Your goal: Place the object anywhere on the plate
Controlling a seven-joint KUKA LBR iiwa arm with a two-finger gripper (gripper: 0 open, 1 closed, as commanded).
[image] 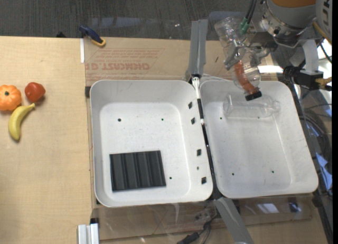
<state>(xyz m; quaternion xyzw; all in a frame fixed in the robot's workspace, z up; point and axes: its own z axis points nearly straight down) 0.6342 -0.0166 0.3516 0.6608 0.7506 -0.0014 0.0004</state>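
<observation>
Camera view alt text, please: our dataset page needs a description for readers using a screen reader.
A grey and orange robot arm's gripper hangs over the far edge of the right white bin, with a reddish object at its fingers. The left white bin has a dark ridged plate in its near corner; a banana, an orange and a tomato lie on the bench at left.
</observation>
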